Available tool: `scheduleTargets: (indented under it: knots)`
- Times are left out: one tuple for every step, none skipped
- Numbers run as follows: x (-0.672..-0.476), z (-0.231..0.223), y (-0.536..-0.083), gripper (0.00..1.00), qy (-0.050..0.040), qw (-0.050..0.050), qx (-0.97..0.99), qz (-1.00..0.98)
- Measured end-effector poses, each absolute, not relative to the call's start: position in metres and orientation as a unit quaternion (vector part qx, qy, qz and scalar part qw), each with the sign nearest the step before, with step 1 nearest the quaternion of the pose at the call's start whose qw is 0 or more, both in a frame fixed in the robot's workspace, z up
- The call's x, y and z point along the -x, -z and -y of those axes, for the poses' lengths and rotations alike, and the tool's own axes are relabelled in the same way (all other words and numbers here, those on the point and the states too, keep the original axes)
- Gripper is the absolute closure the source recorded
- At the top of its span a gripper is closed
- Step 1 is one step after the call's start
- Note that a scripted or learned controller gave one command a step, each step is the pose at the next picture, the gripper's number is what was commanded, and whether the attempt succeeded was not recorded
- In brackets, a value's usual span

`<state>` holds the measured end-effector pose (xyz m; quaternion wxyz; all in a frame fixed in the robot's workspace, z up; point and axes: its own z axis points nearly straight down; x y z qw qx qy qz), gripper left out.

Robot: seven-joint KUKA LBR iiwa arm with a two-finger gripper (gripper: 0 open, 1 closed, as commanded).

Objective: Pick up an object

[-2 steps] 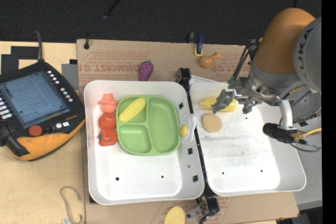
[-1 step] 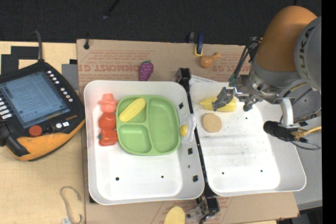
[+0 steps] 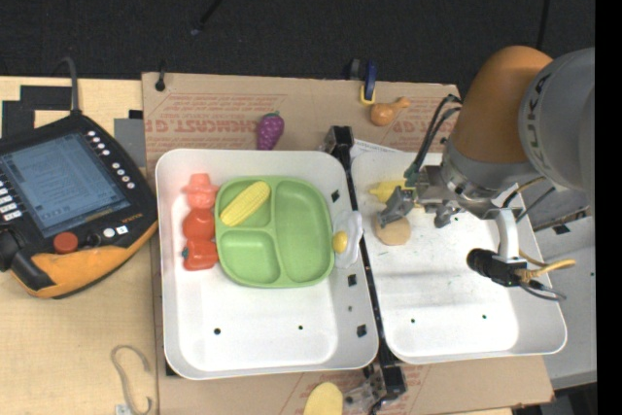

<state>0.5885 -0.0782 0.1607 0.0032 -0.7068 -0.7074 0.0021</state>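
Observation:
My gripper [image 3: 400, 200] hangs low over the upper left of the right bin [image 3: 466, 326], reaching in from the right. A tan round cookie-like piece [image 3: 394, 230] lies right under the fingers, and a yellow piece [image 3: 386, 190] lies just beside them toward the bin's back wall. Nothing shows between the fingers. In the left bin [image 3: 253, 335] sit a green divided plate [image 3: 277, 233] with a yellow corn cob [image 3: 243, 201] in one compartment, a red-and-pink toy figure [image 3: 199, 224] along its left side, and a small yellow piece [image 3: 341, 243] at the plate's right rim.
A purple grape bunch [image 3: 270, 128] and an orange pear-shaped toy [image 3: 386, 111] lie on the cardboard behind the bins. A teach pendant [image 3: 68, 199] rests at the left. A yellow item [image 3: 324, 397] sits at the front edge. The right bin's floor toward the front is bare.

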Motion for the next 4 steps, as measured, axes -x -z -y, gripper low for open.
scheduleTargets:
  knots:
    - [-0.584,0.079,-0.097,0.00,-0.0026,0.004,0.707,0.707]
    - [-0.584,0.080,-0.087,0.00,-0.0013,0.001,0.709,0.706]
    - [-0.583,0.081,-0.097,1.00,-0.0013,0.002,0.711,0.703]
    - [-0.585,0.090,-0.142,1.00,0.0003,0.000,0.709,0.705]
